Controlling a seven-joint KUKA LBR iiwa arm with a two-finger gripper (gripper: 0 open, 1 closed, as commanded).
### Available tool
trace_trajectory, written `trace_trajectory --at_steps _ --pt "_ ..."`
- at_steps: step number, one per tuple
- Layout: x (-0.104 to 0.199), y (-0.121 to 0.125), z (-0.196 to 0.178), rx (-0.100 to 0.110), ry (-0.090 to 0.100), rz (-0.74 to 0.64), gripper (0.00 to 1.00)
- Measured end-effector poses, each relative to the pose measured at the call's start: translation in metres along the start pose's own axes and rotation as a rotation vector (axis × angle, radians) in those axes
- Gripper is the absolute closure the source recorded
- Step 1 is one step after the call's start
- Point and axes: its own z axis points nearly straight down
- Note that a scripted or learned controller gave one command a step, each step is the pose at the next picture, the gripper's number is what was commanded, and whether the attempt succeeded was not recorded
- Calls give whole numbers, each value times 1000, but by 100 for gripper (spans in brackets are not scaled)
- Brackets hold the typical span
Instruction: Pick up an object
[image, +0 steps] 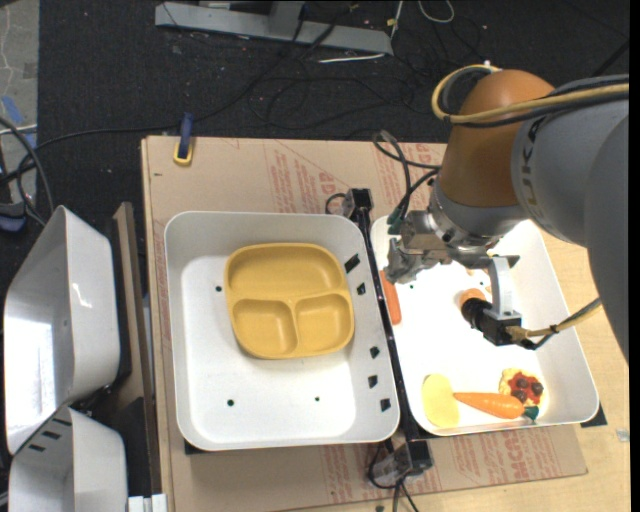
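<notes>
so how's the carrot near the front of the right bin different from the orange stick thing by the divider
The carrot is fat and tapers to a point; the orange stick is thin and even. The carrot lies crosswise near the right bin's front edge, beside a pale yellow piece; the stick runs along the bin's left wall. Both are orange and lie flat.

In the left bin (190, 330) a yellow three-compartment tray (290, 300) lies flat, hollow side up, toward twelve o'clock of the bin's middle. In the right bin (570, 385) a thin orange stick (392, 300) lies along the nine o'clock wall. At six o'clock lie a pale yellow disc (438, 398), an orange carrot (490, 404) pointing at nine o'clock just beside it, and a small red-and-yellow piece (523, 385) at the carrot's thick end.
</notes>
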Motion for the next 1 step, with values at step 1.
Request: trace_trajectory --at_steps 1 --pt "56 9 -12 -2 2 -2 100"
